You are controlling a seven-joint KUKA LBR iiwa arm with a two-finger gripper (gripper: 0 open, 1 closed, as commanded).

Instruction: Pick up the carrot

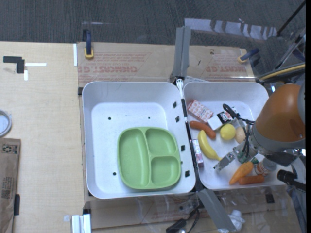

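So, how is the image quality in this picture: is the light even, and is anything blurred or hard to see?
In the camera view the light is soft and even, with only faint shadows inside the left bin around the green divided plate. The small items in the right bin look soft. The carrot blends with an orange item beside it, and the gripper is too blurred to read.

Two shallow white plastic bins: left bin (97,144), right bin (252,93). Pale green three-compartment plate (148,157) in left bin. Orange tapered carrot (241,173), second redder-orange carrot (251,180) beside it. Yellow curved banana (208,146). Yellow round lemon (227,131). Orange-red sausage-shaped piece (202,127). Pink-and-white patterned packet (199,110). Grey arm with orange band (284,113). Metallic grey gripper (224,161). Light wood bench top (39,130).
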